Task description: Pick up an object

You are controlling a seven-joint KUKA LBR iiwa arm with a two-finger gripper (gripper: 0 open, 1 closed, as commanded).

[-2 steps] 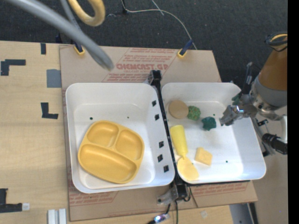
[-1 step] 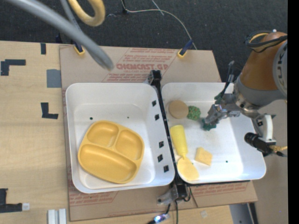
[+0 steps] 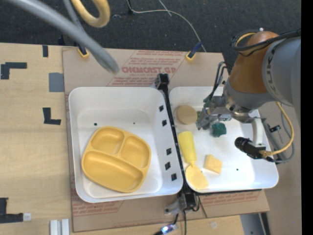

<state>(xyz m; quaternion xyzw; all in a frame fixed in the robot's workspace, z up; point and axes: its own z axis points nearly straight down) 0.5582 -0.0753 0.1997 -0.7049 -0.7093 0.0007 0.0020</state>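
While the arm reaches into the right bin, I see its end effector low over the bin floor — I cannot tell its state. A small green object lies just beside it, a tan round piece to its left. Nearer me lie a yellow spoon-like piece and a pale yellow wedge. A yellow divided tray sits in the left bin.

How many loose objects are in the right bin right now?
4: a tan round piece by the divider, a green object beside the pincer, a yellow spoon along the divider, a pale wedge near the front. The arm may hide more.
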